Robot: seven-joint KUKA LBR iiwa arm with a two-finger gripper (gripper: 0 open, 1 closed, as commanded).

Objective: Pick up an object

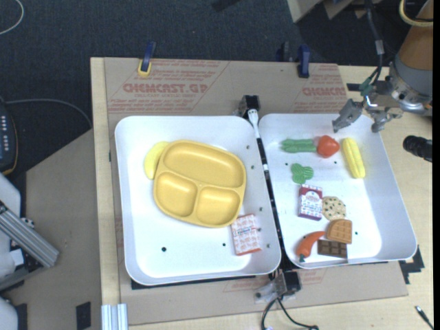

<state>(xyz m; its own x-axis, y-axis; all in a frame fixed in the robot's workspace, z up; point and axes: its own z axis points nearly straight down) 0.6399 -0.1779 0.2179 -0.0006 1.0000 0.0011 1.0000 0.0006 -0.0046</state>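
Observation:
My gripper (362, 119) hangs over the far right corner of the right bin (392, 205), its two fingers spread apart with nothing between them. Just below it lie a red tomato (328, 146), a yellow corn cob (353, 157) and a green bean pod (298, 144). Further toward the front are a green broccoli piece (301, 173), a red-and-white packet (311, 202), a cookie (333, 207), a waffle (339, 230), a chocolate bar (332, 249) and an orange-red sausage (310, 243).
The left bin (130, 184) holds a yellow divided plate (198, 183), a yellow banana-like piece (153, 159) under its left edge, and a small packet (245, 234) at its front right. Clamps stand at the board's back edge.

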